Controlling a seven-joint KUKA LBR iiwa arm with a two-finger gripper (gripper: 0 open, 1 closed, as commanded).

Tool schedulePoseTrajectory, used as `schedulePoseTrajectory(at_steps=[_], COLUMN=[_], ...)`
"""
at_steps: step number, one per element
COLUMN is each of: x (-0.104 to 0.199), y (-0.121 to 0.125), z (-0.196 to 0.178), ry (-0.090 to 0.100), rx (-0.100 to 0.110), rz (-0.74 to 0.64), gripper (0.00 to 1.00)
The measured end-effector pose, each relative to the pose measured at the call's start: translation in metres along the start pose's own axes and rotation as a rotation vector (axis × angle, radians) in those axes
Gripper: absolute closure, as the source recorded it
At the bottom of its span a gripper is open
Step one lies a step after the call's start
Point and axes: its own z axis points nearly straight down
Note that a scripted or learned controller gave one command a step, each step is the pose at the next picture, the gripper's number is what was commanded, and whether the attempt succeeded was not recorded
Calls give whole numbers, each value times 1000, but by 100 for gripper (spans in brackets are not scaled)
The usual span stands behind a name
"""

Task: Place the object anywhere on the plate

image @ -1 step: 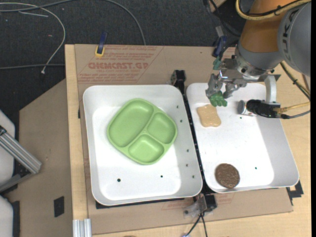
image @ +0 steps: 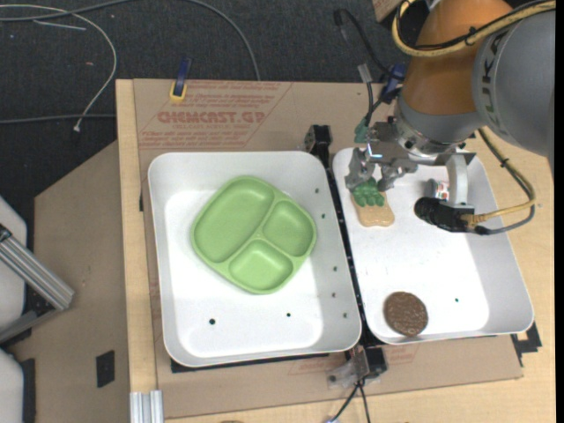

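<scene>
Nearest the camera, in the right bin, a round brown cookie-like disc lies flat near the front edge, untouched and well apart from my tool. Left of it, across the divide where the two bin walls meet, the left bin carries the green plate, a three-compartment dish lying flat and turned at an angle. All three of its compartments are bare, so nothing has been delivered yet.

Further back in the right bin, close to its left wall, sits a small tan, waffle-like piece with green on its far end. I take it to be the object I am after, though the disc could equally be meant. My tool hangs directly above the far end of that piece, and its tips seem to reach down to the green part. Whether they are apart or closed I cannot tell from this angle, and I cannot see the piece lifted; it looks to be resting on the bin floor.

So I judge the task to be at its early stage: I am at the pick, with no confirmed grasp. Still to do are securing the piece, raising it, carrying it left over the bin walls, and setting it down on the plate.
</scene>
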Motion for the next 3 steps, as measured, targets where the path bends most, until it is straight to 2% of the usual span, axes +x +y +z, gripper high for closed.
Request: schedulePoseTrajectory(at_steps=[2,3], x=[104,128], y=[-35,-40], z=[20,16], ry=[-1,-1], rx=[0,-4], rz=[-1,1], gripper=[100,100])
